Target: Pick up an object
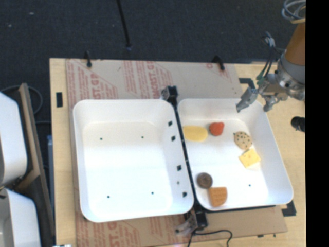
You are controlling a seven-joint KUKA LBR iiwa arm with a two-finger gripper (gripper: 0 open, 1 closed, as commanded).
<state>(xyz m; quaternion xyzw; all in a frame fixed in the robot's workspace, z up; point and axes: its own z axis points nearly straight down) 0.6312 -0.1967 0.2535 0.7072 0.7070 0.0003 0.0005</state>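
The right bin [267,189] holds several small objects: a yellow oval piece [195,133], a red piece [217,128], a speckled cookie [242,139], a yellow cheese wedge [250,158], a brown round piece [204,180] and an orange piece [218,196]. My gripper [258,101] hangs above the far right corner of that bin, its two fingers spread apart with nothing between them. It stands up and to the right of the cookie, apart from every object.
The left bin [92,112] sits beside the right one, a black divider [177,138] with clips between them. Both rest on a cardboard sheet [128,81] on the bench. White equipment [10,138] stands at the left edge.
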